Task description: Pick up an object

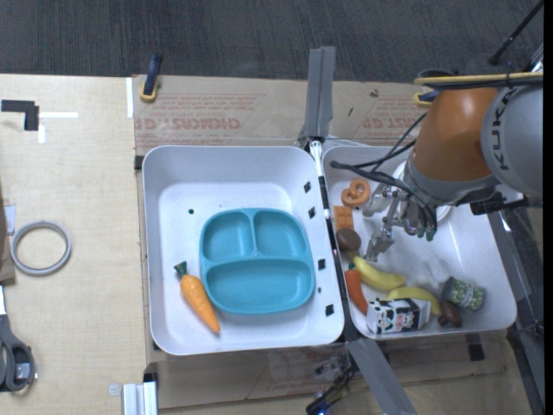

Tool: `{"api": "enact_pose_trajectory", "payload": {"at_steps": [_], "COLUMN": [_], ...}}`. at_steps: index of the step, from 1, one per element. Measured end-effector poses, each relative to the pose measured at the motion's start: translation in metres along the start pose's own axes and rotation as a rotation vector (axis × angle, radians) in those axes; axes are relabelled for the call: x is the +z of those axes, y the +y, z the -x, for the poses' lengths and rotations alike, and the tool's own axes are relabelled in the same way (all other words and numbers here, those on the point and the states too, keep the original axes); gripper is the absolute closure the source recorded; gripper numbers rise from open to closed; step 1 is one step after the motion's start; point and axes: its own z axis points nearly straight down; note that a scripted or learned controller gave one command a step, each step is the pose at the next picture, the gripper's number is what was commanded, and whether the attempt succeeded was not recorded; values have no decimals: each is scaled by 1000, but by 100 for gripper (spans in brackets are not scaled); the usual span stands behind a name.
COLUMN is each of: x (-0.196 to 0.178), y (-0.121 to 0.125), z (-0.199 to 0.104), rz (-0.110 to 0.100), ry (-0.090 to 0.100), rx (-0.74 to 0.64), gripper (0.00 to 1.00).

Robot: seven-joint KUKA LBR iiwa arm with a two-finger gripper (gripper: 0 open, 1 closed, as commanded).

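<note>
From above, the gripper (378, 247) hangs low in the right bin (497, 314), just above a banana (378, 274) (whether its fingers are spread or pressed together cannot be told). A carrot (200, 302) lies beside the blue tray (257, 260) in the left bin (164, 232).

Dark grey carpet floor (216, 20) along the far side. Pale wood table (69, 171) to the left; a flattened brown cardboard sheet (225, 111) with red print lies on it, at the far end. A roll of grey tape (39, 247) rests on the wood near the left edge, scissors (13, 361) nearer. Even overhead light, soft shadows.
</note>
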Motion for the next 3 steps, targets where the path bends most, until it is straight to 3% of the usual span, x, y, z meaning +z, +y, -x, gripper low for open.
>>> {"api": "enact_pose_trajectory", "payload": {"at_steps": [1,2,3], "x": [-4,-11,-99], "y": [-34,-34,-8], "z": [-100,-101,-67], "rz": [3,2,0], "ry": [-20,-11,0], "rx": [107,103,122], "gripper": [0,100,100]}}
